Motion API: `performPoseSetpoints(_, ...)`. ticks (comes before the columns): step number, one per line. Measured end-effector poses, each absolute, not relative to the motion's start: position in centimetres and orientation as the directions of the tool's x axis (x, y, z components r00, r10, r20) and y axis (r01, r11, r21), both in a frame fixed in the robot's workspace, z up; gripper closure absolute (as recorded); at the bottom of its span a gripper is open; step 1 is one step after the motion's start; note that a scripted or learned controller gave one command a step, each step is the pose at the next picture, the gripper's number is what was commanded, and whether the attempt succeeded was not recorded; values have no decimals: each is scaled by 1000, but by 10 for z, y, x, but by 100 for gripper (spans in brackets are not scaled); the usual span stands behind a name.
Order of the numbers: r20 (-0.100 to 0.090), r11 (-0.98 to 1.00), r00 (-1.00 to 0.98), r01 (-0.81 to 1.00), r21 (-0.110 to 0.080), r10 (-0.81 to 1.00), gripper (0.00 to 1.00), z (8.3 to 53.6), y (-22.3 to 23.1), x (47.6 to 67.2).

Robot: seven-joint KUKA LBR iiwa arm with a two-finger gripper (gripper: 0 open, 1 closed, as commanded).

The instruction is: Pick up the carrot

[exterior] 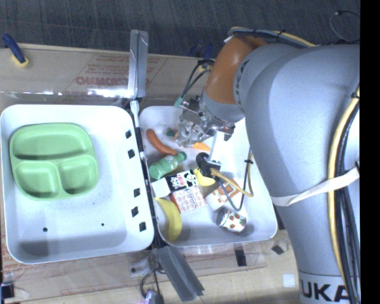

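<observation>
The arm reaches in from the right and hangs low over the far end of the right bin [261, 230], its pincer [193, 132] pointed down into the clutter there; that posture suits a try at something lying in that corner. Whether the pincer is spread or closed cannot be told, since the wrist hides its tips.

The carrot [201, 147] appears to be the small orange piece just beside the pincer on its near side, mostly tucked under the tool, so only a sliver shows. That makes it a tight target, with other things crowded close.

Just left of the pincer lies one red-orange sausage [159, 142], at a slant. Nearer the camera from it lies one green bottle [166, 165] on its side, then one black-and-white patterned carton [183, 181] and one red-printed box [190, 201], leaning on each other. There are two bananas [170, 217]: a large one at the near left of the pincer, and a smaller one by the cartons. One printed cup [233, 220] lies tipped at the near end.

Well to the left of the pincer, the left bin [25, 246] holds one green divided tray [54, 160] with three compartments, lying flat.
</observation>
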State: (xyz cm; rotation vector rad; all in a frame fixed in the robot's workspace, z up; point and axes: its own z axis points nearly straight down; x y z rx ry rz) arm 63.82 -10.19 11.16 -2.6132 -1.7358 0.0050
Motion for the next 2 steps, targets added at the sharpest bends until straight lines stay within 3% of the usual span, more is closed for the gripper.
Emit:
performPoseSetpoints(1,0,-387,387,922,-6,922,0,112,-102,638)
performPoseSetpoints(2,0,-384,384,923,-6,923,100,121,-101,638)
